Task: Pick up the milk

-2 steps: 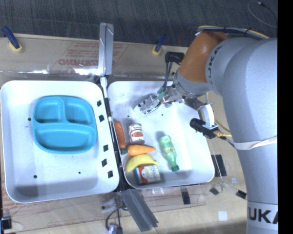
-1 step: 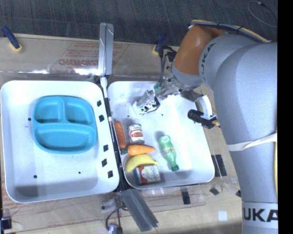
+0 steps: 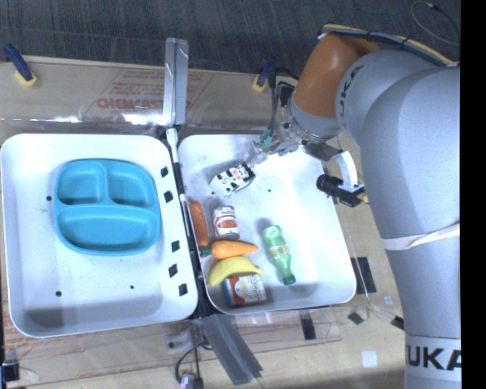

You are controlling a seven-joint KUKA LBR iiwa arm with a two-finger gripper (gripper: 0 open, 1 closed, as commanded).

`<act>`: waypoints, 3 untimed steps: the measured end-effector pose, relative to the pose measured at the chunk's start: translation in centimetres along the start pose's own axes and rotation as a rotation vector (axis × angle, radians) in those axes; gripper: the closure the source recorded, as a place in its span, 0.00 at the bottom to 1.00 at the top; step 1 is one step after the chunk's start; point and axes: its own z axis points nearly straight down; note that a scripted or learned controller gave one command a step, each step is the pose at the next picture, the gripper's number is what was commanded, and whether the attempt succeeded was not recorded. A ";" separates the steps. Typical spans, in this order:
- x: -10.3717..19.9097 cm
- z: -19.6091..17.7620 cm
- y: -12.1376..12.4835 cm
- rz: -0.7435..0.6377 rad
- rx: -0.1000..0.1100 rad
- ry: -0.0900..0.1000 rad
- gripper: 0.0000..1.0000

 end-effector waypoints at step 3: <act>0.2 -10.2 -1.1 -0.249 0.026 0.030 0.00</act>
